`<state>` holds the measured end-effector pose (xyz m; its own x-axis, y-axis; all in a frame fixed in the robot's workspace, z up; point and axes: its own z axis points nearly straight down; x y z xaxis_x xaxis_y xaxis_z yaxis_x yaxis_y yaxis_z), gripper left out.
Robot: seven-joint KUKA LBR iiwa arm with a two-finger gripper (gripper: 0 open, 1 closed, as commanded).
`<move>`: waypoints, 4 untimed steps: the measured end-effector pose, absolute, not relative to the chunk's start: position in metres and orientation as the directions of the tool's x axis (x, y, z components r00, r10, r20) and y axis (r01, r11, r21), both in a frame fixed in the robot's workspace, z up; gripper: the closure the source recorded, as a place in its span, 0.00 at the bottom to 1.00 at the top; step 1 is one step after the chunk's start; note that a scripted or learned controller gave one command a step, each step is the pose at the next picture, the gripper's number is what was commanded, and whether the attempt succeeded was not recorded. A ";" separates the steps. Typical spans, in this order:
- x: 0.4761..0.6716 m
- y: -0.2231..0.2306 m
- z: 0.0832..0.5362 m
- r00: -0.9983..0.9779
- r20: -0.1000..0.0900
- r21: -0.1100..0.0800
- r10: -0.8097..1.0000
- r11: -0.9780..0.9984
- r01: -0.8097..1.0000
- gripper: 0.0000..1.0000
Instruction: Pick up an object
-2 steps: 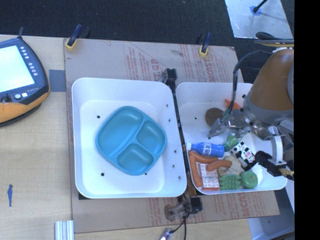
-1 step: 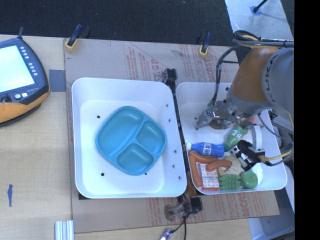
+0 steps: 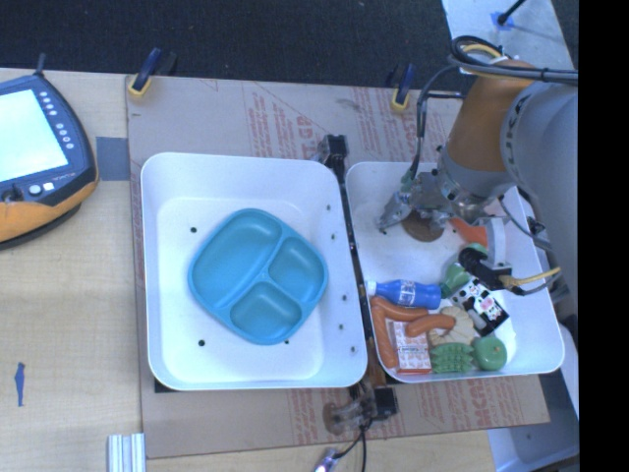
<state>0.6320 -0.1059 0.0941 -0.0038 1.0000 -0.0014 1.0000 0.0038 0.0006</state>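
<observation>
Toys lie heaped in the right bin's near half: a blue bottle, hot dog, green pieces. Gripper hangs low over the bin's far half above a brown disc; whether the fingers are parted I cannot tell. Left bin holds a blue tray.

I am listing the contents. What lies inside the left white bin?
Inside the left white bin lies one blue divided plate. Whatever is under the plate is covered and cannot be seen.
</observation>
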 end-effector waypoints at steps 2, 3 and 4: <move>0.604 -0.052 0.217 -0.005 0.000 -0.002 1.000 0.005 1.000 1.00; 0.603 -0.052 0.216 -0.005 0.000 -0.004 1.000 0.005 1.000 0.00; 0.612 -0.102 0.149 -0.004 -0.002 -0.005 1.000 0.004 1.000 0.00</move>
